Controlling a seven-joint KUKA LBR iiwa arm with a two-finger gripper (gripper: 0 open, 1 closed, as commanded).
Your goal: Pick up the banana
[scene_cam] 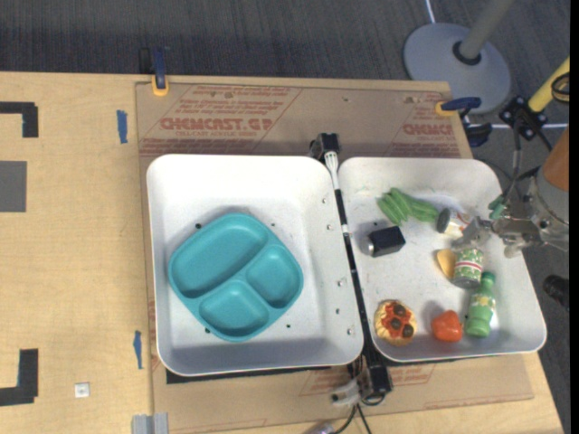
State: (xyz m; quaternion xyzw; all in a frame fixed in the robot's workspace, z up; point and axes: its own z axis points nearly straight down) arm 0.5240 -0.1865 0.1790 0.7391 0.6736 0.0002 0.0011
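The banana (445, 262) shows as a small yellow piece in the right bin (520, 333), mostly hidden behind a green-labelled can (469, 267) that touches its right side. My gripper (474, 231) reaches in from the right edge of that bin and hovers just above and to the right of the banana, close over the can. I see nothing held in it.
The right bin also holds a green vegetable (406, 207), a black block (386, 240), a green bottle (481, 307), a red tomato (446, 326) and a pizza slice (395, 322). A teal divided plate (235, 276) lies in the left bin (172, 188).
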